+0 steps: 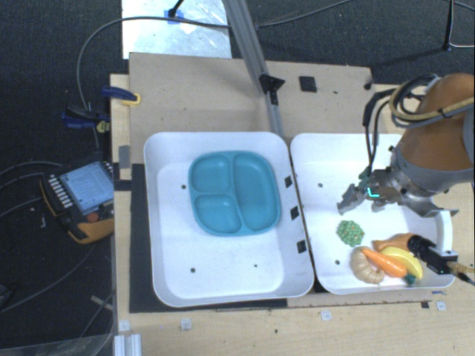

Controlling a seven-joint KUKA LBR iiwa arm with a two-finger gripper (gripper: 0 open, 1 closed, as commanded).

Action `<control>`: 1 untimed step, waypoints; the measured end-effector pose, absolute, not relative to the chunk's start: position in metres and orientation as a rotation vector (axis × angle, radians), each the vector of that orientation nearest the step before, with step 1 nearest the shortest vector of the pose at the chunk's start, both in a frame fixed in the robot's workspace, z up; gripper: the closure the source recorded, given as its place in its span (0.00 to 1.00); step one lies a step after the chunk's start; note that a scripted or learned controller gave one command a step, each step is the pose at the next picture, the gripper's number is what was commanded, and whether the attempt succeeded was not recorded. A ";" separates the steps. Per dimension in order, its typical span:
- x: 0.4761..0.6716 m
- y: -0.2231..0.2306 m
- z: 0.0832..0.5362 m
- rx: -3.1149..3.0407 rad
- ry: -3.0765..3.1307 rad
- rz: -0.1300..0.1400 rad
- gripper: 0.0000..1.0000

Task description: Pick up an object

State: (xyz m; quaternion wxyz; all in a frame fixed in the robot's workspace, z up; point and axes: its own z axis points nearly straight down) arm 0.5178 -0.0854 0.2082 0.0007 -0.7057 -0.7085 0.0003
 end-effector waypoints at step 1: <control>0.519 -0.085 0.209 -2.217 -2.227 -0.002 0.00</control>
